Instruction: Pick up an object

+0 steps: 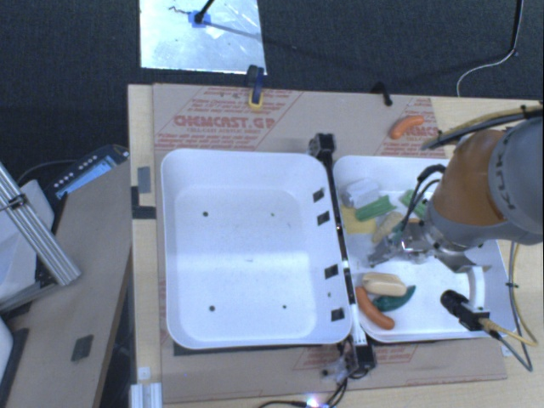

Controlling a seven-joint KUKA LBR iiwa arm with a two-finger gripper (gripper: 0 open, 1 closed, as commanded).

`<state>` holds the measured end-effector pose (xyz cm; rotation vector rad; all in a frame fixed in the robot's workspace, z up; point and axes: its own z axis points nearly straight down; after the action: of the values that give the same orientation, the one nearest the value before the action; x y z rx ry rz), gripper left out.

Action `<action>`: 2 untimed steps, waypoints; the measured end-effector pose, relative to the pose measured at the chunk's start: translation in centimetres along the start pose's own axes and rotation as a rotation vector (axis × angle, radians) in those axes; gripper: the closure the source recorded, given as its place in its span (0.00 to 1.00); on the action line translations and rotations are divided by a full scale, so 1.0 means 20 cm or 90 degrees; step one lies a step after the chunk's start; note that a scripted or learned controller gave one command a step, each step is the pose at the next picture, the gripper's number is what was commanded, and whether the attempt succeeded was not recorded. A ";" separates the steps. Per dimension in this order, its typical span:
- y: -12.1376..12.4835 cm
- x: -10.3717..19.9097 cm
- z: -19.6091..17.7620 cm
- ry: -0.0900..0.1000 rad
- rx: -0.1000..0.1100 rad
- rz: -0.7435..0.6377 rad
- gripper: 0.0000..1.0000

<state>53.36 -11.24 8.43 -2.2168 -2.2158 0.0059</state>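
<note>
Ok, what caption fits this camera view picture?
Grey robot arm's gripper hovers over toy food in the right shallow white bin.

This is a robotics lab or test cell, not a home. A grey arm [493, 185] with an orange band reaches over a wooden worktop [144, 143] covered by a protective board [229, 117] printed "CHEMCAST GP". Two shallow white bins [246, 245] sit side by side on it, joined with black clips. Dark carpet [68, 58] lies beyond, with a shiny metal plate [200, 24], trailing cables [501, 49], an aluminium frame rail [34, 236] and a handheld control unit [85, 170] at the left.
</note>
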 end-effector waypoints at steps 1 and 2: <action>0.42 0.06 -0.01 -0.002 -0.011 -0.005 0.00; 0.40 0.05 -0.06 -0.002 -0.008 -0.003 1.00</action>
<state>61.43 -10.18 9.56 -2.2183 -2.2291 -0.0047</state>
